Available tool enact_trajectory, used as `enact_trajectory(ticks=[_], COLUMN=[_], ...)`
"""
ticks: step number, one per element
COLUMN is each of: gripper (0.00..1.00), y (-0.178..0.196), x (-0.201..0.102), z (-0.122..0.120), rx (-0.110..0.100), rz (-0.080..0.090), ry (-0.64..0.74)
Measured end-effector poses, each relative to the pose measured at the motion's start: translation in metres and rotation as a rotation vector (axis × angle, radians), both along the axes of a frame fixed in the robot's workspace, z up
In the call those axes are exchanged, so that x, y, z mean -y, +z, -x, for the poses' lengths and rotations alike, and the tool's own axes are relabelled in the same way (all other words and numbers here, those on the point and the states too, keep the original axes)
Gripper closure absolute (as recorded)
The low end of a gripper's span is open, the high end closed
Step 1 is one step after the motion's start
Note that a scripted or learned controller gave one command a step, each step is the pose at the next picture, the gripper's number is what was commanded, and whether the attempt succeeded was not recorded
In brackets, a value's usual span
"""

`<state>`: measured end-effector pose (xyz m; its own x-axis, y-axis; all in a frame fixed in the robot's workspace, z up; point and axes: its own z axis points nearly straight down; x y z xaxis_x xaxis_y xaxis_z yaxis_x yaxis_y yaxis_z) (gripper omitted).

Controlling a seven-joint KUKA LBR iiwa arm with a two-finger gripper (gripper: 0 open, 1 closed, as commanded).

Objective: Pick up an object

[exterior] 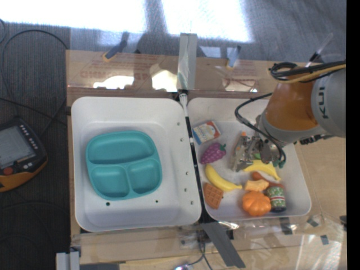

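Note:
My gripper [244, 155] hangs low inside the right bin [298, 176], just left of a small yellow banana [264, 168] and right of a purple bunch of grapes [212, 152]. A larger banana [219, 179] lies in front of the grapes. Near the bin's back left sits a small red-and-white carton [206, 131]. Along the front are a waffle piece [213, 195], an orange pumpkin [256, 203], a small orange item [258, 185] and a green-topped can [276, 198]. I see nothing held.
The left bin [84, 207] holds a teal divided plate [124, 163]. A ridge [191, 162] separates the two bins. The grey and orange arm [292, 108] reaches in from the right over the right bin's back corner. A handheld controller [19, 151] lies off the bench at left.

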<state>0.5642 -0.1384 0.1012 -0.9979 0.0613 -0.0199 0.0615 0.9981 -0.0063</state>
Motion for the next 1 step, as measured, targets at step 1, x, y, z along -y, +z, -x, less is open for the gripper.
enact_trajectory(ticks=[1], gripper=[0.00], y=[-0.0002], x=[-0.0003], z=[0.0001], rx=[0.000], rz=[0.000], ry=[0.000])
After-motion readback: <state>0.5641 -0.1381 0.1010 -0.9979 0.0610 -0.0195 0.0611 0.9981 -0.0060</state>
